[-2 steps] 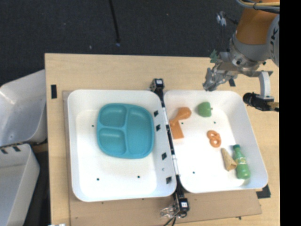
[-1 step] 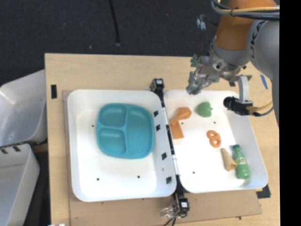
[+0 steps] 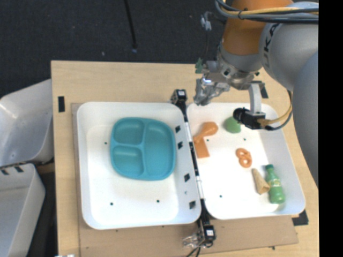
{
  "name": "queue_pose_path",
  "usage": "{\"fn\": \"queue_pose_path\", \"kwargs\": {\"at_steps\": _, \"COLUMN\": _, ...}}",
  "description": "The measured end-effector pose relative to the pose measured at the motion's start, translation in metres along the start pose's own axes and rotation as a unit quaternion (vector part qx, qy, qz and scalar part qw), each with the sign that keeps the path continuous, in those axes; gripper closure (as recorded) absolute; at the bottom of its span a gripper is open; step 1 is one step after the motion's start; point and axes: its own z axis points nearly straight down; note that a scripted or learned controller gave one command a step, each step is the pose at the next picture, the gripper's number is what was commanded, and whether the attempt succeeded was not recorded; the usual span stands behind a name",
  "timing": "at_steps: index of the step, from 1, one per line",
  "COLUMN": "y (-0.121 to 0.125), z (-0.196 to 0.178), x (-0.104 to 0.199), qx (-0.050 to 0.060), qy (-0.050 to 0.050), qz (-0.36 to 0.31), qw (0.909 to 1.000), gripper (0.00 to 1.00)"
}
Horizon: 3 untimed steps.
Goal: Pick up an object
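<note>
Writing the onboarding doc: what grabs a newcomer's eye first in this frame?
First the orange band on the arm at upper right, with the gripper hanging over the far left corner of the right bin. Next the teal divided plate, alone in the middle of the left bin. Then the small items scattered in the right bin: orange piece, pretzel, green bottle.

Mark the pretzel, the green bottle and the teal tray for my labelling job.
pretzel (image 3: pixel 244 157), camera view, its middle.
green bottle (image 3: pixel 275 185), camera view, its body.
teal tray (image 3: pixel 143 148), camera view, its centre divider.
</note>
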Motion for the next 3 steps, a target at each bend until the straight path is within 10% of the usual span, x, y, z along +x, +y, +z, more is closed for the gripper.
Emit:
{"fn": "queue_pose_path", "kwargs": {"at_steps": 2, "y": 0.002, "z": 0.006, "x": 0.091, "qx": 0.000, "qy": 0.000, "qz": 0.001, "qw": 1.0000, "gripper": 1.00}}
{"fn": "queue_pose_path", "kwargs": {"at_steps": 3, "y": 0.002, "z": 0.006, "x": 0.089, "qx": 0.000, "qy": 0.000, "qz": 0.002, "qw": 1.0000, "gripper": 0.00}}
